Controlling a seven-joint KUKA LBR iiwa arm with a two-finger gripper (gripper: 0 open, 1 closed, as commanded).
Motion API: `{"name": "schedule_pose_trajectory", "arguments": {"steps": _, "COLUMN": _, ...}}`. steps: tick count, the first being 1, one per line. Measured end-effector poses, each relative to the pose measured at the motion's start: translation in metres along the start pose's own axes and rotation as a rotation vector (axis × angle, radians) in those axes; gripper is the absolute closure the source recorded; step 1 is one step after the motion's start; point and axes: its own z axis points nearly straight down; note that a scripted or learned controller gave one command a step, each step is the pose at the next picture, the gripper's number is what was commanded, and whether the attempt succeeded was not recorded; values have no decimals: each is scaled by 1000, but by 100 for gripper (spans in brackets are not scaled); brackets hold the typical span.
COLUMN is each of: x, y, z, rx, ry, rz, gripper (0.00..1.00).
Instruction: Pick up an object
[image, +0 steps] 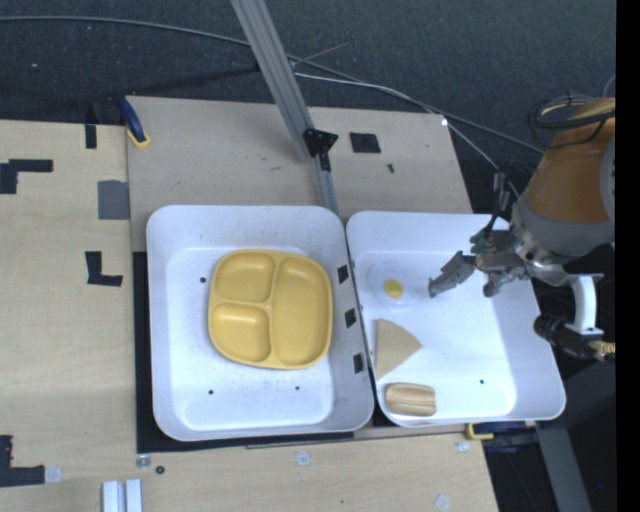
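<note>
While hand (462, 281) hovers spread and empty over right white bin (500, 340) | drop square over small yellow round piece (393, 290) | close only once fingers straddle it.

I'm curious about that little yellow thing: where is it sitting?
In the camera view, the small yellow round object lies in the right bin, near its left wall, above the tan wedge.

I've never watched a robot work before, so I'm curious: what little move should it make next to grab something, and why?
Probably a short shift toward the small yellow piece and then down. The gripper hangs open above the right bin with nothing between its fingers, and that piece lies nearest to it. The tan wedge and the tan block lie farther off.
</note>
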Motion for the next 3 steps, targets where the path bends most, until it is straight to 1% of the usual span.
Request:
{"name": "schedule_pose_trajectory", "arguments": {"steps": 1, "x": -1, "y": -5, "z": 64, "rx": 7, "ry": 0, "rz": 1, "gripper": 0}}
{"name": "schedule_pose_trajectory", "arguments": {"steps": 2, "x": 3, "y": -8, "z": 109, "rx": 4, "ry": 0, "rz": 1, "gripper": 0}}
{"name": "schedule_pose_trajectory", "arguments": {"steps": 3, "x": 2, "y": -3, "z": 124, "rx": -15, "ry": -2, "rz": 3, "gripper": 0}}
